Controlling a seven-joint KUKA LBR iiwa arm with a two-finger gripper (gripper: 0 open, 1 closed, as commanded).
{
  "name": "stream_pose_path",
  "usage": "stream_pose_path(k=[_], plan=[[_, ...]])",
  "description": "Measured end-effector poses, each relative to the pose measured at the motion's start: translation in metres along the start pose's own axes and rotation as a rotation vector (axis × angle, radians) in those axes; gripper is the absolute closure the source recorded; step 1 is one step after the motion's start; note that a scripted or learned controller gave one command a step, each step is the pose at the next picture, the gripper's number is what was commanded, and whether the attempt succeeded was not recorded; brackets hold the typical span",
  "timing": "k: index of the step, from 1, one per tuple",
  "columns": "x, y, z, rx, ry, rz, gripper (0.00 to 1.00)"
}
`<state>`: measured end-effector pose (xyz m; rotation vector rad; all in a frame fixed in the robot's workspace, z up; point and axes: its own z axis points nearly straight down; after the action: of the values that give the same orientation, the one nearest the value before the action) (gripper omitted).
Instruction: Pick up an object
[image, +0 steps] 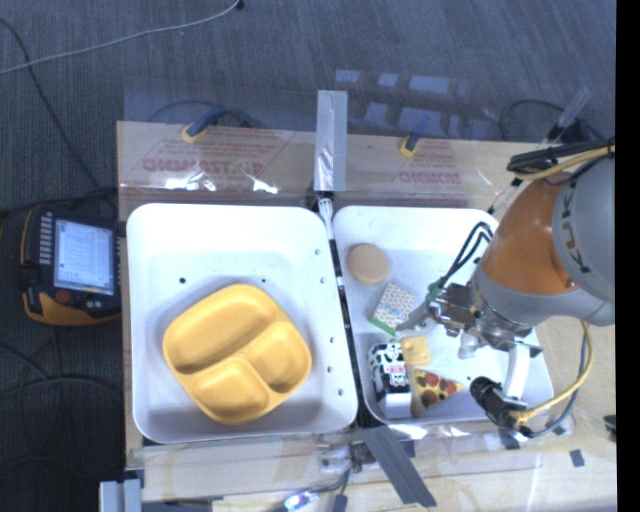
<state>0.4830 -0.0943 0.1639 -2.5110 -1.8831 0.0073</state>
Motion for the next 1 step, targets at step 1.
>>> stream_pose_path(k=[1], plan=[[-0.0055,0.0264,0.0734,-0.022,0.003,-0.246,0.00]])
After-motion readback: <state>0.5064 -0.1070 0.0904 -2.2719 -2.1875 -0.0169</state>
